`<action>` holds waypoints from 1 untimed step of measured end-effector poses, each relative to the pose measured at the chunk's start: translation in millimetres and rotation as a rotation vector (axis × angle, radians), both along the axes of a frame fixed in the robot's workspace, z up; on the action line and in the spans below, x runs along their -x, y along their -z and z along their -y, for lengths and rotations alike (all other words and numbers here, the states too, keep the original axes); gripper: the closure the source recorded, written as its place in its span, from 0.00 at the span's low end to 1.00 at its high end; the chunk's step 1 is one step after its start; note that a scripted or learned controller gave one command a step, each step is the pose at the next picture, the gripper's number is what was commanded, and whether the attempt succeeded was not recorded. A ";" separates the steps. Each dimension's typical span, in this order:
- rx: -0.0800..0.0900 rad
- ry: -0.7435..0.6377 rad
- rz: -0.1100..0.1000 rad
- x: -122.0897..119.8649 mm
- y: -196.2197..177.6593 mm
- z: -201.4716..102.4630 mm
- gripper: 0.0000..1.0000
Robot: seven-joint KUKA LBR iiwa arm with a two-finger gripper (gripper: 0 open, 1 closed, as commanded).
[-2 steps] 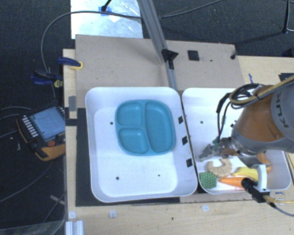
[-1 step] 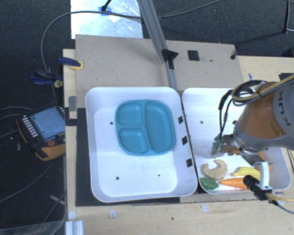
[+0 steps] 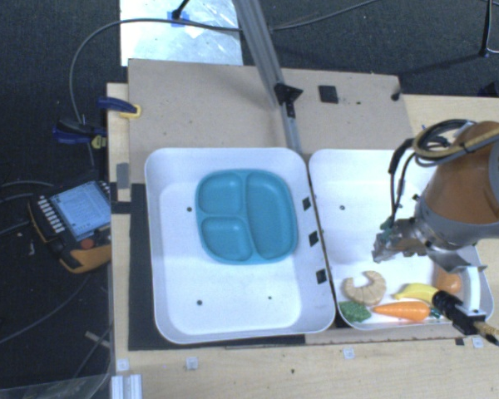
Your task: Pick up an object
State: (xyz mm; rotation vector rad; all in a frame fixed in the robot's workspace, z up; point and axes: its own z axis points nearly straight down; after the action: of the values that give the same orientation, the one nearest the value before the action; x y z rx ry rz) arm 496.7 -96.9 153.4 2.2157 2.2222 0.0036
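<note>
The arm (image 3: 470, 194) is being reached in from the right over the right bin (image 3: 349, 181), and the gripper (image 3: 392, 246) is being held low above the bin floor, a little above the cluster of toy food. Whether the gripper is released or clenched cannot be told, since its tip is being seen as a small grey blur; nothing is being seen carried in it.

The candidates are being kept in the near corner of the right bin: a curled croissant (image 3: 365, 286), a green piece (image 3: 355, 311) just beside it at the rim, a carrot (image 3: 402, 310), a banana (image 3: 417, 290) and an orange piece (image 3: 449, 283) partly hidden under the wrist. A blue divided plate (image 3: 248, 216) is lying in the left bin (image 3: 176, 306), well apart from all this.

The approach is judged to be the step in hand. The croissant is probably best chosen, as it is lying nearest the gripper. The tool should be centred over its curled body and lowered straight. The bin wall and the neighbouring carrot should be avoided, as a crowded descent could push things aside.
</note>
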 end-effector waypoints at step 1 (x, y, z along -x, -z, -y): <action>0.001 -0.001 0.004 -1.5 -63.1 5.5 1.00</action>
State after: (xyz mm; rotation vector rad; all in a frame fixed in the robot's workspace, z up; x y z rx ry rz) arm 498.2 -102.3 216.6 2.2117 2.2210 0.0074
